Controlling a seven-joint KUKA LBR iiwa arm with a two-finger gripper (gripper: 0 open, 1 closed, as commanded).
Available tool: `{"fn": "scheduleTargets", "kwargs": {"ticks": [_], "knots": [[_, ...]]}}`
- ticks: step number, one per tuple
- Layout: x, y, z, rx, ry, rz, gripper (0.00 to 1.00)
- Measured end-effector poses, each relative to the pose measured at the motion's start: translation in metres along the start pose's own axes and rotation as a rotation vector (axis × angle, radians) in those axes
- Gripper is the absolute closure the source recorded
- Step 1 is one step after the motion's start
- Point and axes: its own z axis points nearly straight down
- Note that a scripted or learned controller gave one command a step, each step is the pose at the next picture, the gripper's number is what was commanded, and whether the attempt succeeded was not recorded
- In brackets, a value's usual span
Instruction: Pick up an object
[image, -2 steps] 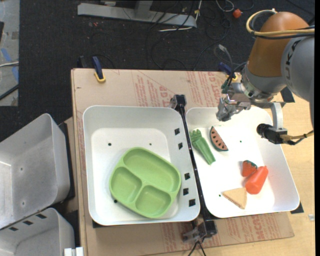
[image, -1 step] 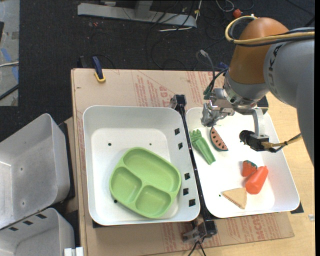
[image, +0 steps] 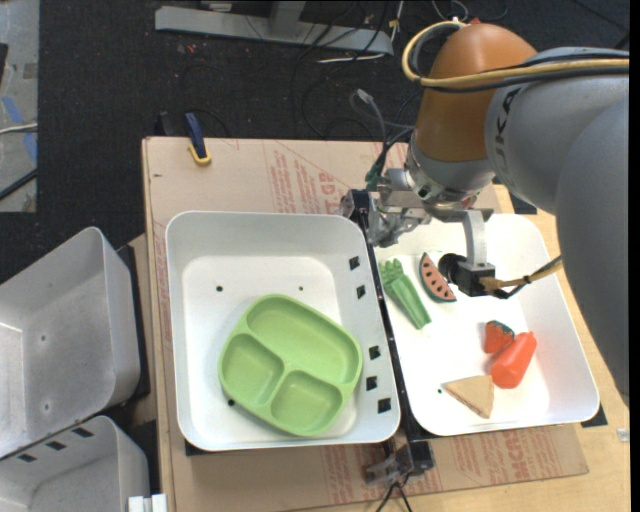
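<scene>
Green divided plate (image: 290, 365) in left bin (image: 200, 240); gripper (image: 384, 225) over far corner of right bin (image: 560, 390), grip impossible to tell.

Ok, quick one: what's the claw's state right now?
Claw: cannot be told, open or closed; it hangs by the far left corner of the right-hand bin.

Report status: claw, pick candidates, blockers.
Claw over right bin's far-left corner, no grasp visible. Green toy nearest, just below it; watermelon slice alongside. Nothing on top of either.
</scene>
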Motion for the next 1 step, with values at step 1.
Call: {"fn": "scheduleTargets", "kwargs": {"ticks": [1], "knots": [[0.0511,-0.0022,-0.0091,0.000,-0.001,0.001,1.00]]}}
